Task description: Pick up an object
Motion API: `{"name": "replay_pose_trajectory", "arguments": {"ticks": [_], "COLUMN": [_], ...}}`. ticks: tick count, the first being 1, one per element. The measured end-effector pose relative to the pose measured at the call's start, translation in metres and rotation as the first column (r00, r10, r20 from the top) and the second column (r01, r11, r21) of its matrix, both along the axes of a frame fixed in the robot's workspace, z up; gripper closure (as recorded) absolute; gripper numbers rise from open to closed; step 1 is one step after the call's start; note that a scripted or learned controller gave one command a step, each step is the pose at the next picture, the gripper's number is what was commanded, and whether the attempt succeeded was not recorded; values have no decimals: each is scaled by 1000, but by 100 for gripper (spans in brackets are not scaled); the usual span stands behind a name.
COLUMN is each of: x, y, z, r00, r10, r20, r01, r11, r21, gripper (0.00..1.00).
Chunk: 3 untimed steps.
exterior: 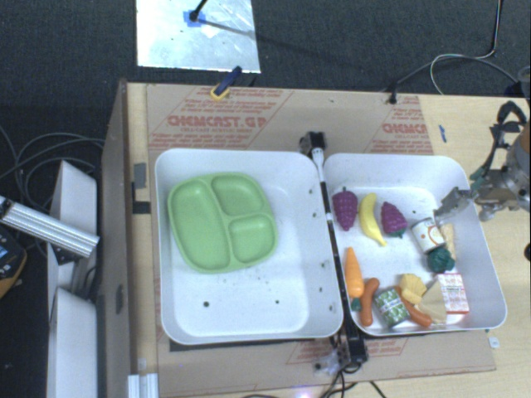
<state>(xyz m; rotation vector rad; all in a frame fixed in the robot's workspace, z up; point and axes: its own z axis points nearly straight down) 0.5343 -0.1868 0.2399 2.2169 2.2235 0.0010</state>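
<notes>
The end effector [455, 202] hangs over the right bin's [390, 171] far right rim, partly cut off; its grip state cannot be told. A can [428, 235], perhaps, lies just beside it.

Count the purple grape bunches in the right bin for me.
2. One grape bunch lies near the right bin's left wall, left of the banana; the other grape bunch lies just right of the banana. Others could hide beneath the pile.

The pincer [455, 203] reaches in from the right, seemingly spread open
</notes>
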Motion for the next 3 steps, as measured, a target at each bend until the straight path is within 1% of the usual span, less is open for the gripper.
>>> {"name": "replay_pose_trajectory", "arguments": {"ticks": [1, 2, 3], "x": [23, 87, 88], "y": [50, 70, 70], "z": [-156, -155, -144], "r00": [1000, 1000, 1000], "r10": [1, 1, 3], "r20": [0, 2, 4], "r01": [-1, -1, -3], "r11": [1000, 1000, 1000], "r21": [2, 1, 0], "gripper": [0, 0, 100]}}
